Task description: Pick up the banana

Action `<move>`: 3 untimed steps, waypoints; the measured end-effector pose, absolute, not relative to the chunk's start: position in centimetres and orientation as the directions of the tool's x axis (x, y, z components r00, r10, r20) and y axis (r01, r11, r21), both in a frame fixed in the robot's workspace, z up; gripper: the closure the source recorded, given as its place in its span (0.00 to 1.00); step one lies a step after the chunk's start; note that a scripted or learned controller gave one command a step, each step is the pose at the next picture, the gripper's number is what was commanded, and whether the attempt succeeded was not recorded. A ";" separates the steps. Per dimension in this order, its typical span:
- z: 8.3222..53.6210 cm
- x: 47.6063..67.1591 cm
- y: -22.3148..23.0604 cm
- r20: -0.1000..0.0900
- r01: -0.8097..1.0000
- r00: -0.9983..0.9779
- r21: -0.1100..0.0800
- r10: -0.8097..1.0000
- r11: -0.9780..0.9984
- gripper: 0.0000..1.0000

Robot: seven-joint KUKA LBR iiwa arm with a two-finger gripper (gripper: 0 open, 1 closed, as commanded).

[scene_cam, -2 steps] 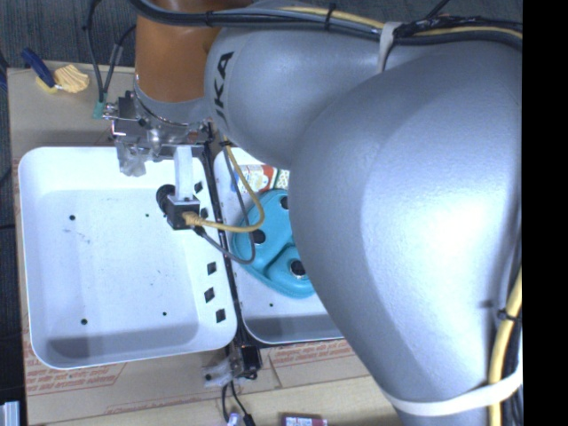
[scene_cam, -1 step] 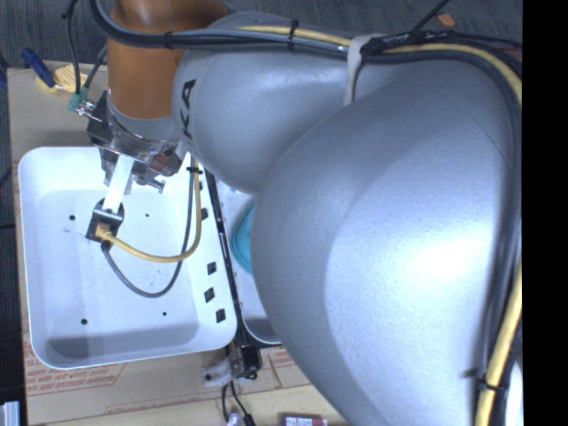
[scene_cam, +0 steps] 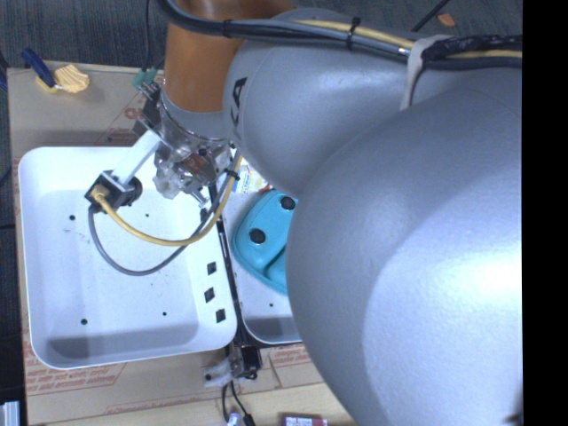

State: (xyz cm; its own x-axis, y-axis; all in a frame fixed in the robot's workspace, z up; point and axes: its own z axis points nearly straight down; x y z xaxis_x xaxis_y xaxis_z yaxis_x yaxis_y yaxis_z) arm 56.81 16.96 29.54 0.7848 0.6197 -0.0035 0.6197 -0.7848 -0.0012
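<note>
Over the seam between the two bins hangs the gripper (scene_cam: 182, 174) — whether it is parted or closed I cannot tell, and no banana is to be made out. A blue object (scene_cam: 264, 233) lies just beside it in the right bin (scene_cam: 266, 331). Judged: searching step — next calls for locating the fruit.

- I see the left bin (scene_cam: 53, 264), white and shallow, with small dark dots on its floor.
- The right bin (scene_cam: 266, 327) sits just beside it; I can make out its near-left corner and little else.
- A blue object (scene_cam: 264, 238) with two dark spots lies in the right bin near its left wall.
- At the bench's (scene_cam: 98, 91) far-left corner I see a tan lump (scene_cam: 73, 80) touching a blue stick (scene_cam: 37, 62).
- Three black squares (scene_cam: 211, 282) mark the left bin's right wall.
</note>
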 end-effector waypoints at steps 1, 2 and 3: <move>24.0 57.6 14.7 -0.006 0.204 0.979 -0.001 0.204 -0.979 1.00; 22.2 52.4 8.2 -0.007 0.329 0.944 -0.005 0.329 -0.944 1.00; 19.3 47.5 16.7 -0.006 0.351 0.936 -0.003 0.351 -0.936 1.00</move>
